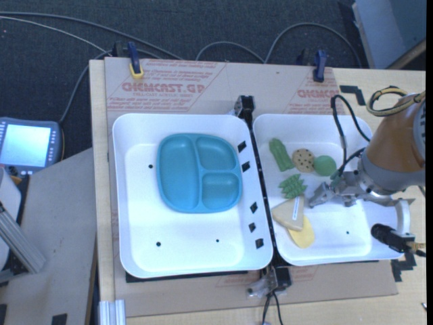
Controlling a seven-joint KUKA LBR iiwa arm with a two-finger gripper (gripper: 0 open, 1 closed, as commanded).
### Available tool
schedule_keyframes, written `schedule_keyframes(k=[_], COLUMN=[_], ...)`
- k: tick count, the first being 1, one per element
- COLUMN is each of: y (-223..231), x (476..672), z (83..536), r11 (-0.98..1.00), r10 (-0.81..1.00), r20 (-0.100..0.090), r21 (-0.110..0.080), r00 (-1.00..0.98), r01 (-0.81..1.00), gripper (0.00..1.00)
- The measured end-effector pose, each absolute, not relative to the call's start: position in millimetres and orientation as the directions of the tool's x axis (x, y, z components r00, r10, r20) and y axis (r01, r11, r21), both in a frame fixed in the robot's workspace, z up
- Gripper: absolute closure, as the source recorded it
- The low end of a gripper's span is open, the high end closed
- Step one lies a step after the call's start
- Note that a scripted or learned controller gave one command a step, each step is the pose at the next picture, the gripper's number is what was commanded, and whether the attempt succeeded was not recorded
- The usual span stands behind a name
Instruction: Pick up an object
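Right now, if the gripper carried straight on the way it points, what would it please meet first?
The gripper points leftward, so probably the green leafy toy or the pale wedge; depth is unclear.

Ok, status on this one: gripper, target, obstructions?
Gripper low in right bin, nothing seen held. Nearest: green leafy piece, pale wedge. Cookie, green ball close by.

the arm [399, 144] runs off the right edge, so most of it is cut away. its wrist covers part of the right bin [352, 246]. the gripper [318, 196] is too small and blurred to make out. at the left edge a screen [26, 144] is cropped.
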State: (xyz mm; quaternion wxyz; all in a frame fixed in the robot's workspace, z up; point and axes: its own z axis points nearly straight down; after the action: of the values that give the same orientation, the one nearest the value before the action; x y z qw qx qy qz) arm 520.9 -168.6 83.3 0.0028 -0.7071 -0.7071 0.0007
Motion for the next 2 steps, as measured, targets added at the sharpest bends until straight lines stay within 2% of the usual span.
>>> schedule_keyframes(k=[1,2], y=[-168.8,-175.2], x=[522.2,528.8], z=[95.9,142.9], r11=[0.0,0.0], r10=[1.0,1.0], r20=[0.002,-0.002], r21=[0.0,0.006], r00=[0.0,0.0], r01=[1.0,1.0], gripper=[1.0,1.0])
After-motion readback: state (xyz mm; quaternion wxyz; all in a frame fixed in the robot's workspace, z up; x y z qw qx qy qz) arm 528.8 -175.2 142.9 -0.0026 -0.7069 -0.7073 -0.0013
